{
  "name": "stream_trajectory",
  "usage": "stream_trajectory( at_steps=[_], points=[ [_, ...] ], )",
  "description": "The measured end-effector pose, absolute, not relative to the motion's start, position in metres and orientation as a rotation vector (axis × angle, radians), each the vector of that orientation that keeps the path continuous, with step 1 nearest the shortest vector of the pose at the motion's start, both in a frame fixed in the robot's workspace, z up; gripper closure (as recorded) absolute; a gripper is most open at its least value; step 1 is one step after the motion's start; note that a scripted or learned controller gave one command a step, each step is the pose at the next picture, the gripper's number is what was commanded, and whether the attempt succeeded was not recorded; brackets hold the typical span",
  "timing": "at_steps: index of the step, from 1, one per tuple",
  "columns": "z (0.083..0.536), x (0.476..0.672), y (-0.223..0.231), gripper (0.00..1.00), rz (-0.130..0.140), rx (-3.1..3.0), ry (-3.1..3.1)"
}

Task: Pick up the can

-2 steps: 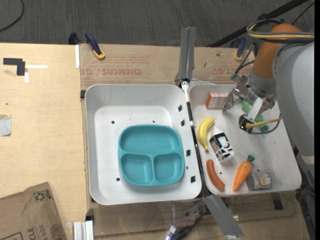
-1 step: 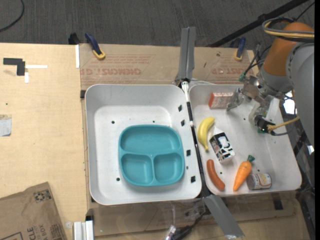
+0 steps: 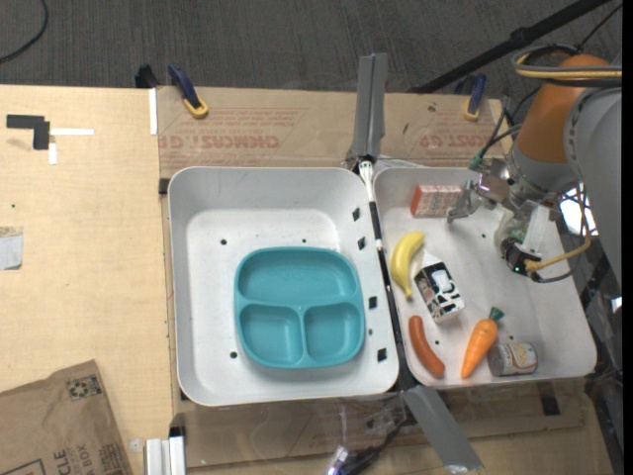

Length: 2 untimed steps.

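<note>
The can (image 3: 513,358) lies on its side in the right bin's (image 3: 569,310) near corner, just beside the carrot (image 3: 480,344). My gripper (image 3: 465,206) hovers well apart, near the red box (image 3: 434,201); I cannot tell its state.

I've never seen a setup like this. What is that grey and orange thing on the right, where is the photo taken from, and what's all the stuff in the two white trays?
The photo comes from one camera fixed above the bench, looking down at a slant. The grey and orange thing is a robot arm reaching in from the right. Its grasping part, the pincer, hangs over the far end of the right bin, beside a small orange and white box. I see nothing held in it.

The left bin holds a teal divided plate. The right bin also holds a banana, a small black and white carton, a sausage, a carrot and the can, lying in the near corner. The can is what the arm should pick up.
</note>
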<state>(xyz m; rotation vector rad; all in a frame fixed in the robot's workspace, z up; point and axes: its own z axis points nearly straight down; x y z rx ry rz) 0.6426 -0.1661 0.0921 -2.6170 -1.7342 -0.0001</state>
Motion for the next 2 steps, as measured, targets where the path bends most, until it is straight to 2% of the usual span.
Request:
stream_trajectory(
  at_steps=[1, 2],
  points=[
    [0.0918, 0.6409, -0.1211, 0.0, 0.003, -2.594, -1.771],
    [0.0918, 0.6408, -0.1213, 0.0, 0.003, -2.594, -1.77]
  ],
)
